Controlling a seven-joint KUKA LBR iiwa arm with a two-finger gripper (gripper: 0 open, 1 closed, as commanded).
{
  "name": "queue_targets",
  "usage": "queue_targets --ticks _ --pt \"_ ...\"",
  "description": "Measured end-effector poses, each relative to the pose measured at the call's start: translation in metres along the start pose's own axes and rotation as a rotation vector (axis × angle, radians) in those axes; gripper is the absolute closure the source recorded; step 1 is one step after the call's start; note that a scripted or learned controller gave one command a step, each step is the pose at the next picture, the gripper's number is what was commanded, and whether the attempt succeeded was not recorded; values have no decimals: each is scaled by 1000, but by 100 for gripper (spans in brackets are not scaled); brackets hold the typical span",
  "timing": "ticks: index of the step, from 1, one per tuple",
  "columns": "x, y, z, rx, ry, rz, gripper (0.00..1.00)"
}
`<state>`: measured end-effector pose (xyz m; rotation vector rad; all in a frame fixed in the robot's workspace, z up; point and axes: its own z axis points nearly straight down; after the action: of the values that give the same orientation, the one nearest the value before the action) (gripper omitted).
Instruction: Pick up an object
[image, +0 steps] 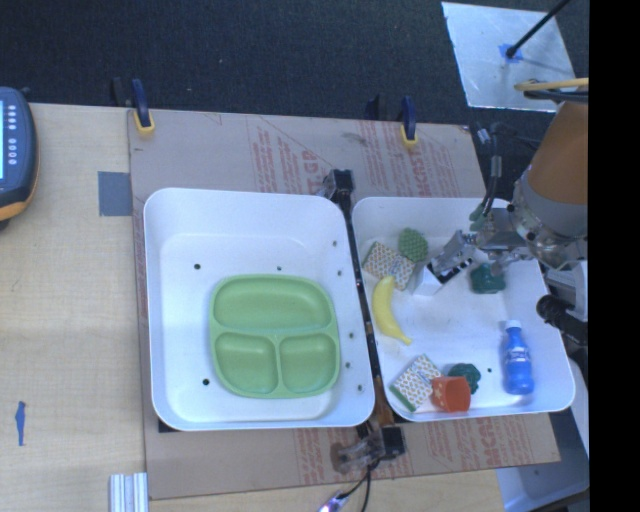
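Note:
The right white bin (455, 330) holds several loose objects. A yellow banana (386, 310) lies at its left side, with a checkered sponge (385, 262) and a round green scrubber (412, 243) just behind it. Along the front lie a second checkered pad (415, 380), a red block (451, 394) and a dark teal piece (465, 374). A blue bottle (516, 360) lies at the right. My gripper (448, 262) hangs low over the bin's back middle, beside a small white object (427, 285). A teal object (487, 279) sits under the wrist.
The left white bin (250, 215) holds a green divided plate (273, 335). A black clip (341, 183) sits where the two bins meet at the back. Blue-and-yellow clamps (141, 108) pin the cardboard's back edge.

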<state>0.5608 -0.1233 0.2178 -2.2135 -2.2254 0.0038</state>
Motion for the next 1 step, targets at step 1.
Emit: queue_targets --ticks 1 --pt "-76 73 34 -9 -4 3 0"
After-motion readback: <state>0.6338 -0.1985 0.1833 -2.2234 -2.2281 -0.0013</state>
